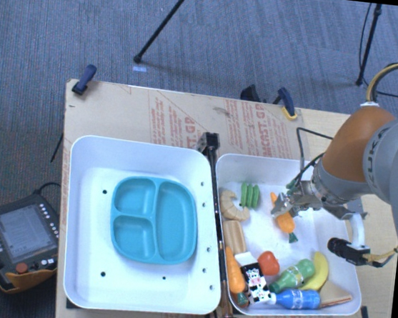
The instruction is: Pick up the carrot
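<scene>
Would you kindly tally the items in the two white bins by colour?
Orange: 2, carrot at the claw, another
Green: 2
Tan: 2
Blue: 2, tray, bottle
Red: 1
Yellow: 1
Black-and-white: 1
Total: 11

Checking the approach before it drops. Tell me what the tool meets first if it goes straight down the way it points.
Most likely the small carrot, which lies right under the tool on the floor of the right bin. Height between them is hard to judge from this slanted view; they may already touch.
</scene>
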Controlling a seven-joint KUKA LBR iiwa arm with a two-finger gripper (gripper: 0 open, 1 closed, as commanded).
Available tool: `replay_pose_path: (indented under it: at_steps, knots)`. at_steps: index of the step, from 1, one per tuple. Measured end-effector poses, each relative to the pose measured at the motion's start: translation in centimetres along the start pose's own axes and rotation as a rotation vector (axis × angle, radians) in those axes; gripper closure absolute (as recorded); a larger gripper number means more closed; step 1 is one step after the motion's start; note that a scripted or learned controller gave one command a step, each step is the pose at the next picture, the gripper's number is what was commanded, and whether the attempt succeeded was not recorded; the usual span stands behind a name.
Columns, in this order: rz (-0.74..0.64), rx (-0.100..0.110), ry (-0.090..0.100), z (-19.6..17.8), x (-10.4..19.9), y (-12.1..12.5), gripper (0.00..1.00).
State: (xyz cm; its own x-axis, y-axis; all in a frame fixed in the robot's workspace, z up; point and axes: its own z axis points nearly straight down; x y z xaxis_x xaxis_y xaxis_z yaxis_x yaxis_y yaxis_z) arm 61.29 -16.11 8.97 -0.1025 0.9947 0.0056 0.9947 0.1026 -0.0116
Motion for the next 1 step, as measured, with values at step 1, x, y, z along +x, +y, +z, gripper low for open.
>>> replay_pose_path:
  at_steps: [1]
  knots:
    - [0.288,-0.004,-0.002,-8.93,3.01,-4.82,1.00]
